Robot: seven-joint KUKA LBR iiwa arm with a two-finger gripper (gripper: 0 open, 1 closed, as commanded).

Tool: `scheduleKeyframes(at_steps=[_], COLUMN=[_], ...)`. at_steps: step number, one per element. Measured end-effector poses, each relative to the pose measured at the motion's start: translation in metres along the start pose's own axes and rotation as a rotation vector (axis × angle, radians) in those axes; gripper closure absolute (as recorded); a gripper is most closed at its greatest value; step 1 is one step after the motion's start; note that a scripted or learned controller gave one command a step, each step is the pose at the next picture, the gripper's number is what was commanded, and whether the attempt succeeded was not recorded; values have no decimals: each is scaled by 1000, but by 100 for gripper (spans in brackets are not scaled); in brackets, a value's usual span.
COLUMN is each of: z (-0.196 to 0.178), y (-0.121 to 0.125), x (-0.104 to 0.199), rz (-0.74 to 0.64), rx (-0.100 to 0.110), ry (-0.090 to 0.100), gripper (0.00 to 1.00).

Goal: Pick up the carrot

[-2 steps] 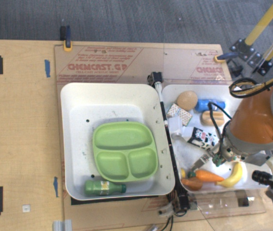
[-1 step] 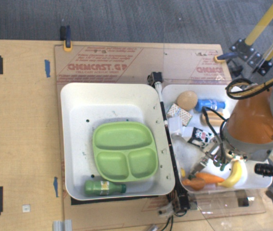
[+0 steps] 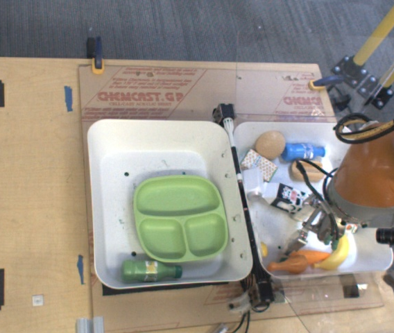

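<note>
The orange carrot (image 3: 300, 261) lies along the front wall of the right bin (image 3: 384, 259), its thick end touching a yellow banana (image 3: 340, 251). My gripper (image 3: 315, 237) hangs just above the carrot's right half, under the orange wrist band. It is open, with one finger (image 3: 300, 241) slanting down to the left toward the carrot, and nothing sits between the fingers. The arm's body covers the right part of the bin.
The right bin also holds a tan ball (image 3: 270, 144), a blue bottle (image 3: 304, 151), a checkered packet (image 3: 256, 161) and a black-and-white box (image 3: 290, 197). In the left bin (image 3: 107, 186) are a green divided plate (image 3: 181, 217) and a green bottle (image 3: 152, 270).
</note>
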State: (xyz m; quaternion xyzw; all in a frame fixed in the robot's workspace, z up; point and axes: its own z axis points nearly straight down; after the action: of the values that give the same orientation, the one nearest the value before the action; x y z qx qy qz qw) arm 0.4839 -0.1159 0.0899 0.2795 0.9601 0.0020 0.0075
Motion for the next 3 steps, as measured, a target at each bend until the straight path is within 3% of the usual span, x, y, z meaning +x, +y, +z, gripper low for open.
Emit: scheduleKeyframes(at_steps=[1, 2, 3], z=[0, 0, 1], y=[-12, -13, -67], x=[-9, -10, -45], rz=[66, -400, -599], rx=[-4, 2, 0], ry=[-4, -8, -11], gripper=[0, 0, 0])
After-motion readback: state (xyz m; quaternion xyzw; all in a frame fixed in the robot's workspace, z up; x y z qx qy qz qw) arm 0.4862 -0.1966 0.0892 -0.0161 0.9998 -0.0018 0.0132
